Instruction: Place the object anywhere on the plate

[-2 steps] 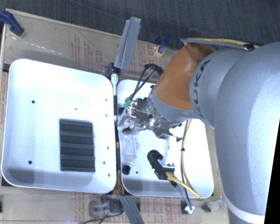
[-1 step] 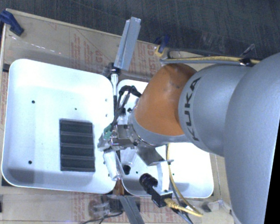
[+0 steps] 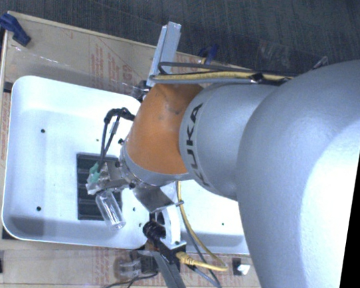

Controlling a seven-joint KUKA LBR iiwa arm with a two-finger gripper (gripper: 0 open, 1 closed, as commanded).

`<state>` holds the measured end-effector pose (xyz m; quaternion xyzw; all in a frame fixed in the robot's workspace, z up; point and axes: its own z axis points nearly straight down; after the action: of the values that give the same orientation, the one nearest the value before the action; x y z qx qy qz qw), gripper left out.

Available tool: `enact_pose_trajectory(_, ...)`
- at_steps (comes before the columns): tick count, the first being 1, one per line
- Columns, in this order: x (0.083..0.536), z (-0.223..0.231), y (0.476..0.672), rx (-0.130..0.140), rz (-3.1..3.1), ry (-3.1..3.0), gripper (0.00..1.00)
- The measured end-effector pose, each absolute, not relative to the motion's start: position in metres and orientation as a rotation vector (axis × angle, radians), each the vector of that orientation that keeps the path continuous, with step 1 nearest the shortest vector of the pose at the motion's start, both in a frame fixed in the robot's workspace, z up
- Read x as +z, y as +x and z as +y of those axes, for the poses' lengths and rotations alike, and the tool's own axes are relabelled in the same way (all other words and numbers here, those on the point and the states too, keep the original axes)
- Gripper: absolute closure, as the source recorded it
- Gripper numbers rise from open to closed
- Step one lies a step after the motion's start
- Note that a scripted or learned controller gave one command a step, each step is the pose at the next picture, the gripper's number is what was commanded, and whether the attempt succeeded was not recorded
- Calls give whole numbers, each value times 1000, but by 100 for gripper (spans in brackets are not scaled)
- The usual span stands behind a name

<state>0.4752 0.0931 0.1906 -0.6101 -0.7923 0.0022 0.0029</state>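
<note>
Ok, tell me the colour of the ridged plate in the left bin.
Dark grey to black plate, seen in the camera view.

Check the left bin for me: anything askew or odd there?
Nothing looks spilled or damaged. The gripper hangs over a dark ribbed plate lying flat in the left bin; the arm hides much of both bins.
</note>
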Motion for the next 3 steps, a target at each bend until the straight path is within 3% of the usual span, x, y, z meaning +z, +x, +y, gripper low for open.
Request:
enact_pose_trajectory(1,246,134,503,2,-3004,-919,100)
enact_pose_trajectory(2,91,216,595,4,-2814,-1402,100)
enact_pose_trajectory(3,91,160,593,5,-2990,-951,100)
